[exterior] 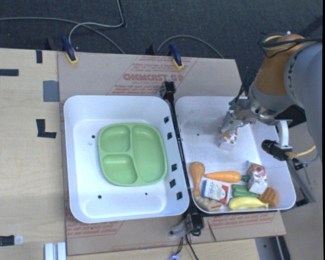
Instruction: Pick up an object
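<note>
My pincer [231, 128] hangs over the upper middle of the right bin [206, 110], and a small white packet with a red patch [228, 138] sits right at its tip. I can't tell whether the packet is clamped or merely touched; it may be just off the floor, but the wrist hides the fingertips.

Taking that packet as my landmark: below it and toward the near wall lies the rest of the clutter, well apart from it. A carrot [223, 176] lies across the pile, with a brown drumstick-shaped piece [196, 173] to its left, a white carton with a red label [214, 190] under it, a green piece [240, 190] and a banana [248, 203] lower still, a small carton [256, 177] to the right and a waffle-like biscuit [269, 196] in the corner. I judge the packet the sensible target because it stands alone, with bare floor round it, so nothing crowds a grasp.

To the packet's left, across the divider, the left bin [81, 112] holds a green divided plate [132, 153] lying flat in its middle.

The arm [292, 75] comes in from the right, its orange band above the wrist, bent over so the wrist points down and leftward into the bin.
</note>
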`<state>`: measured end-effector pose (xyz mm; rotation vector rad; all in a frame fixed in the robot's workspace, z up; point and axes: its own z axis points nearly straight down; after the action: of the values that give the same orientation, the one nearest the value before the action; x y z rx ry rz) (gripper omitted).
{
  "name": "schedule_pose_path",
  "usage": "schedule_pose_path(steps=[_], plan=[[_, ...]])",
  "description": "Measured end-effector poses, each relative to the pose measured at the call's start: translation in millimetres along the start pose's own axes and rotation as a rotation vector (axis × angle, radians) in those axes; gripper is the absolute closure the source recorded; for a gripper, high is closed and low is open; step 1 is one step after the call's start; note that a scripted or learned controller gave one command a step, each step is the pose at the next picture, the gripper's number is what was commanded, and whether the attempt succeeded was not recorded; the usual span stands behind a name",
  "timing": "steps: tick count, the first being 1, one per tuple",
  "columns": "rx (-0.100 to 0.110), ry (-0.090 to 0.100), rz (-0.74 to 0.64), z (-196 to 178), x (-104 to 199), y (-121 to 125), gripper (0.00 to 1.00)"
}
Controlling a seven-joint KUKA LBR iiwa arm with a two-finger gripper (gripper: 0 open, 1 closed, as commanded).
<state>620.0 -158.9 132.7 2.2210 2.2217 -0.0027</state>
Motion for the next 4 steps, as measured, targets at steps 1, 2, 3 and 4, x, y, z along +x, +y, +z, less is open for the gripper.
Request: schedule_pose_path(steps=[1, 2, 3, 4], plan=[[-0.032, -0.006, -0.002, 23.3, 1.2, -22.7, 1.0], [-0.027, -0.005, -0.001, 25.2, 2.8, -32.6, 1.0], [-0.029, -0.006, -0.001, 25.3, 2.8, -32.5, 1.0], [-0.029, -0.006, -0.001, 25.4, 2.7, -32.5, 1.0]])
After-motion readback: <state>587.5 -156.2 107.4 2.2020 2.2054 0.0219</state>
